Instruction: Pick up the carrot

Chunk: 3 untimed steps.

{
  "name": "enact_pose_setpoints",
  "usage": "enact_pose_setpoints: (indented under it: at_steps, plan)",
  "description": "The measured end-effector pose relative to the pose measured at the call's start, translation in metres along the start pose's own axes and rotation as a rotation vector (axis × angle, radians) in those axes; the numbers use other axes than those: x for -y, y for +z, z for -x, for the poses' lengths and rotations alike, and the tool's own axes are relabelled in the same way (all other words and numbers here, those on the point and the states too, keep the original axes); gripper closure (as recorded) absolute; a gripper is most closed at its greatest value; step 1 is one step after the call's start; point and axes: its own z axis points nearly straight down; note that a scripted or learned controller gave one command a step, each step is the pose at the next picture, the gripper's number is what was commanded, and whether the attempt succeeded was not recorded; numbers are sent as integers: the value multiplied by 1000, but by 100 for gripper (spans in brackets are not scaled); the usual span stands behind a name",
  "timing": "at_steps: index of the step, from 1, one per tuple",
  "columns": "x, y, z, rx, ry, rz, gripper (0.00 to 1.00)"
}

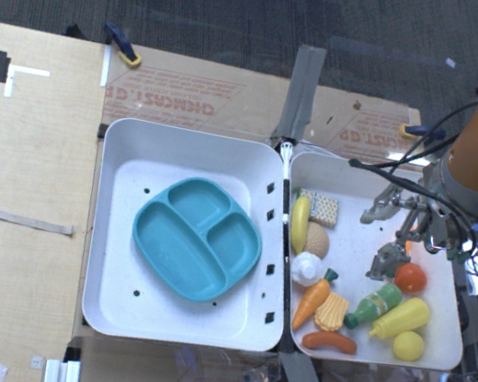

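The carrot, orange with a small green top, lies in the right bin near its left wall, pointing toward the front. It rests between a white garlic bulb and a ridged yellow-orange piece. My gripper hangs over the middle of the right bin, to the right of the carrot and a little behind it, close to a red tomato. Nothing is visibly held in it.
The right bin also holds a banana, a cracker, a tan ball, a green bottle, a yellow squash, a lemon and a red sausage. A blue divided plate lies in the left bin.
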Motion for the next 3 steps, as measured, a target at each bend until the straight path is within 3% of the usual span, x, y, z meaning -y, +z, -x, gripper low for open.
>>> enact_pose_setpoints:
  at_steps: [1,2,3]
  plan:
    - [-25,38,-37,0,-2,0,0]
    - [-68,38,-58,0,20,1,0]
    - [-68,38,-58,1,21,0,0]
